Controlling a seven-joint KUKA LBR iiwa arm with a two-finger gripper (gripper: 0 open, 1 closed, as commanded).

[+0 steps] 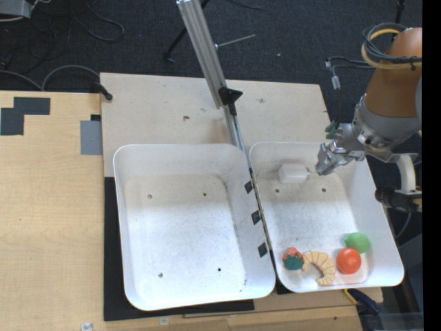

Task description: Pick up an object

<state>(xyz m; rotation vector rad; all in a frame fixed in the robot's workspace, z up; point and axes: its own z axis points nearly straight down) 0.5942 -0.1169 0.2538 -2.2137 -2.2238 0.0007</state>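
Rising toward the lens, a metal pole [207, 54] slants up from the gap between the bins, its top end closest of all. Under everything lies the bench [158, 109], pale board with a few small dark marks. On it sit two white bins side by side, touching along their inner walls: the left bin [179, 212] is the larger in view, the right bin [310, 212] a little narrower. The arm [393, 95] comes in from the right, orange band uppermost, grey wrist below it, bent down over the far right corner of the right bin. Its gripper [329, 158] hangs above the far end of that bin, just right of a white block [293, 173] and apart from it; whether the claw is apart or together cannot be told at this size. The other things lie in a row along the near wall of the right bin: a tan croissant [320, 265] in the middle, a red ball [349, 261] just right of it, a green lump [357, 241] touching the ball on its far side, and at the left what looks like a small strawberry [293, 258], red with green, close beside the croissant
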